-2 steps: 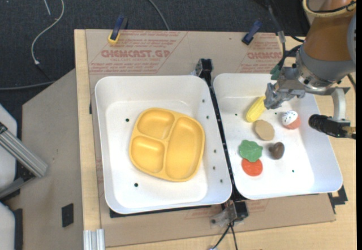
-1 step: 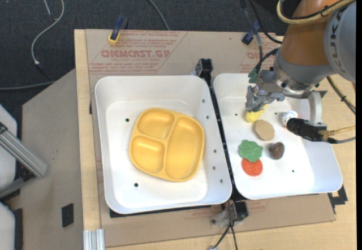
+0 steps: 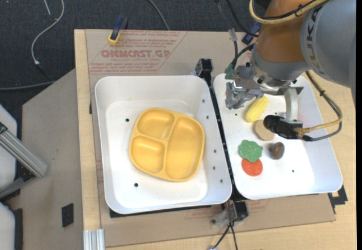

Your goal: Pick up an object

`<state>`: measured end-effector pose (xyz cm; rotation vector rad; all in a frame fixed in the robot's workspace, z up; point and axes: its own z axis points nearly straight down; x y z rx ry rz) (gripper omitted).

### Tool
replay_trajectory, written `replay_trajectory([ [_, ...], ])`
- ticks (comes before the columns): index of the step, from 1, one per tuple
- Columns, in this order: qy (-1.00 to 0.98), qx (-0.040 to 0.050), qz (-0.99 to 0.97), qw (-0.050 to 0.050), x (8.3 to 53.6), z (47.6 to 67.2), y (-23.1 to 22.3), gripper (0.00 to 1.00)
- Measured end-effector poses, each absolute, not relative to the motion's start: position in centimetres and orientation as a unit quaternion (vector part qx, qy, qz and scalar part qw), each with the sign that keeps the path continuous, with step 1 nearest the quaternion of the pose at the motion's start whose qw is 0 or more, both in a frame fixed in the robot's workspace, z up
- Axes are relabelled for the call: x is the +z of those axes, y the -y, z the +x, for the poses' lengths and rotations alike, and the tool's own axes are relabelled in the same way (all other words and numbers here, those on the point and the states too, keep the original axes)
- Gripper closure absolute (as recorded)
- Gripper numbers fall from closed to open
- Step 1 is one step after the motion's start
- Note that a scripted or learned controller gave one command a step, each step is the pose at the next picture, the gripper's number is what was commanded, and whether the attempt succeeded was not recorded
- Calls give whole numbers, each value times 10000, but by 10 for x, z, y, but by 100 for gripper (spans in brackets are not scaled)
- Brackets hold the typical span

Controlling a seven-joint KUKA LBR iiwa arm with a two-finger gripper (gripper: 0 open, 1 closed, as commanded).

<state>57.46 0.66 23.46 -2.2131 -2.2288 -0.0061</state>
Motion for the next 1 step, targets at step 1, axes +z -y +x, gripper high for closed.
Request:
replay_trajectory([
  [1,7099,-14,-7043,6,240,573,-69,100],
])
